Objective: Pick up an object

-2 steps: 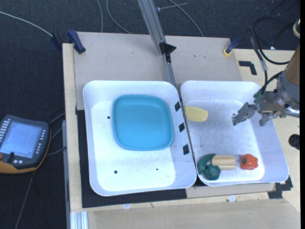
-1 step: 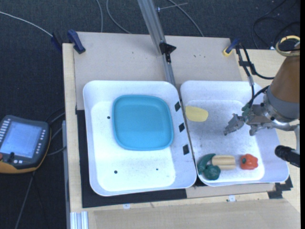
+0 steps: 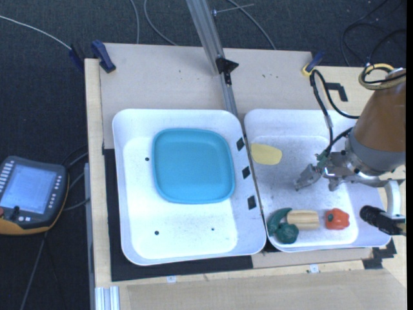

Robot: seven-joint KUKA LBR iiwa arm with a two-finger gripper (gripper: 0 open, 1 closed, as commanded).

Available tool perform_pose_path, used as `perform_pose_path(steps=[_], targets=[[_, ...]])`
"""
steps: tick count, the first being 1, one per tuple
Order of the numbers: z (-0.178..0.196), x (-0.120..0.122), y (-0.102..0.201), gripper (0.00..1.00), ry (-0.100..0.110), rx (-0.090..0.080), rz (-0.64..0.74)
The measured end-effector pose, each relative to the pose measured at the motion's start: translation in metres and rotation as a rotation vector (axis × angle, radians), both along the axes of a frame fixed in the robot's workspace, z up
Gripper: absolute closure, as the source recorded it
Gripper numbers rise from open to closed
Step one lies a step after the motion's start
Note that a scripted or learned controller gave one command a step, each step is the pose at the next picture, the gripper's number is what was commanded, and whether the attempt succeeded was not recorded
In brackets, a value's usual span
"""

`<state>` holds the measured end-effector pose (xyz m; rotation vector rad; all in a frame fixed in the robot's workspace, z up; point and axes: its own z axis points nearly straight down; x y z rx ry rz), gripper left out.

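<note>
A robotics lab: a teach pendant [image 3: 29,192] lies on dark carpet [image 3: 39,76], loose cables [image 3: 129,5] trail about, blue clamps [image 3: 103,57] grip the counter [image 3: 168,76].

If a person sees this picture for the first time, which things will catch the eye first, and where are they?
The big blue plate in the middle of the left bin stands out most. Next comes the grey and orange arm at the right, its claw over the right bin. Along that bin's near edge lie a red pepper, a tan block and a dark green piece; a yellow piece lies farther back.
</note>
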<state>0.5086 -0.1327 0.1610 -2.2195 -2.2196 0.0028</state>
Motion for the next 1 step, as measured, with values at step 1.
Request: perform_pose_path(steps=[1], targets=[[-0.0456,-0.0067,-0.0053,0.0,0.0,0.0,0.0]])
